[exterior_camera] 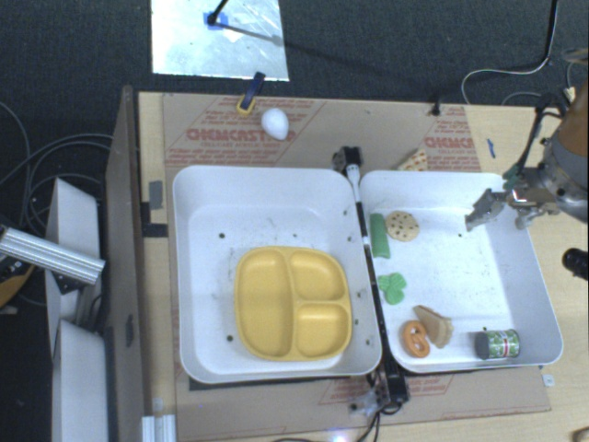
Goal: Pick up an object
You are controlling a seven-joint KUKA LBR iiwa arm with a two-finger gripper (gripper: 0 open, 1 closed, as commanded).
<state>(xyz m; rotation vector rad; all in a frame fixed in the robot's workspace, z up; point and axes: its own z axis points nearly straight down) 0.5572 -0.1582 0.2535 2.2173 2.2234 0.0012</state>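
Partly cut off: claw (486, 208), arm (563, 168).

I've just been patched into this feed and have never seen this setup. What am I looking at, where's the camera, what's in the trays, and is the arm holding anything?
One fixed camera looks down at a slant on a bench with two shallow white bins. The robot arm reaches in from the right; its gripper hovers over the right bin, with nothing visible between its fingers. That bin holds a cookie, a green stick, a green leafy piece, a pretzel, a bread wedge and a small can. The left bin holds a yellow divided plate. A white egg-like object lies outside, behind the bins.
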